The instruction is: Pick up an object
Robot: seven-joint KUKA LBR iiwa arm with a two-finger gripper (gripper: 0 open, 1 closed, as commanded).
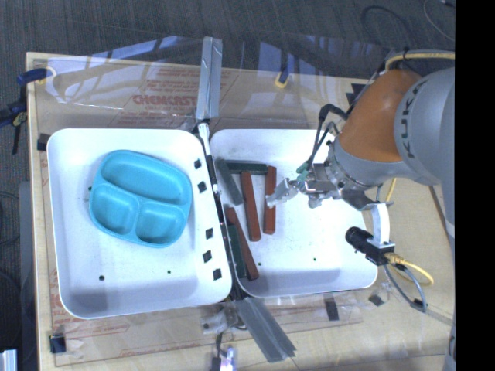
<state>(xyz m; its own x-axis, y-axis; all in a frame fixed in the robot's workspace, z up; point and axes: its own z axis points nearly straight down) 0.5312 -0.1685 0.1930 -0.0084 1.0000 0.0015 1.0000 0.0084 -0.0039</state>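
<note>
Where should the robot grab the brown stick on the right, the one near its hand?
Probably around the middle of the right-hand brown wooden stick, coming straight down from above. It lies flat and long in the right white bin, and there is bare floor on its right side. A second brown stick lies close on its left, so one finger of the tool must slip between them.

You have two white bins (69, 284) on a pale tan bench (433, 331). The left one holds a light blue divided plate (141, 197). In the right bin (325, 277) you see two reddish-brown sticks (251, 205), a dark green bar (244, 166) above them, and another brown and dark green strip (241, 250) along the bin's left wall. Small black squares (207, 234) dot the wall between the bins. Your arm (421, 122) is grey with an orange band (375, 122), and a yellow cable (414, 269) trails below it. The floor (116, 14) is dark grey.
</note>
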